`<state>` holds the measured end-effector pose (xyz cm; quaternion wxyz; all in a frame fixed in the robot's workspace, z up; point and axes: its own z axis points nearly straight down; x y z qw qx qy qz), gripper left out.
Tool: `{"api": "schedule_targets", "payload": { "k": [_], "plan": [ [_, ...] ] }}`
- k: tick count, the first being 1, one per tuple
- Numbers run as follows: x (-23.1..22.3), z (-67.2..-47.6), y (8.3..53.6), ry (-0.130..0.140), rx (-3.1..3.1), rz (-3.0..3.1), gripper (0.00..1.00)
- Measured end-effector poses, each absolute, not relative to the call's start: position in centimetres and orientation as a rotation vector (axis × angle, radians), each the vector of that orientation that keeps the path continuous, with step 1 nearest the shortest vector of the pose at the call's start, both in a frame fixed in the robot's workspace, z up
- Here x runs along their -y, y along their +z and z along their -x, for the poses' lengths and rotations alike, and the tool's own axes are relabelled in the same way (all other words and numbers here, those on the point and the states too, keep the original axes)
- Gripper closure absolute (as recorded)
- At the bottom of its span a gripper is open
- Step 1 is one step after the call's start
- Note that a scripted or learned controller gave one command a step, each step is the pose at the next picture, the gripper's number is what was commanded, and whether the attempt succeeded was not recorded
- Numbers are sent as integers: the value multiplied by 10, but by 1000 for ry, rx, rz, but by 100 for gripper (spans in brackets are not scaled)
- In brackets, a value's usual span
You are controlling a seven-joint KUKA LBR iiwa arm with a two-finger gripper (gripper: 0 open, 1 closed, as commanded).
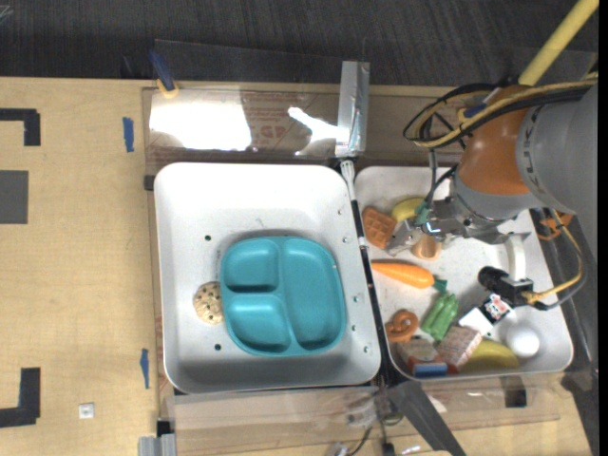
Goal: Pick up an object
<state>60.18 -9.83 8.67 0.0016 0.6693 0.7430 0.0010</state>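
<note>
Pincer (pixel 421 237) hovers beside waffle (pixel 378 227), apparently touching a small tan piece (pixel 427 247).

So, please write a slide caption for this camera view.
Gripper reaching among toy foods in the right bin.

**Crowded right bin, roomier left bin**

The right bin (pixel 560 345) is packed: waffle (pixel 378 226), carrot (pixel 404 275), pretzel (pixel 401 325), green vegetable (pixel 439 315) and banana (pixel 491 353) lie close together. In the left bin (pixel 180 198), open floor surrounds the teal tray (pixel 282 294) and cookie (pixel 208 302).
</note>
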Motion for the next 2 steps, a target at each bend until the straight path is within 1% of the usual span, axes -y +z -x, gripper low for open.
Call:
{"api": "schedule_targets", "payload": {
  "k": [1,2],
  "plan": [
    [98,-603,98,7,-2329,-2100,100],
    [35,-602,186,5,-2070,-2360,100]
  ]
}}
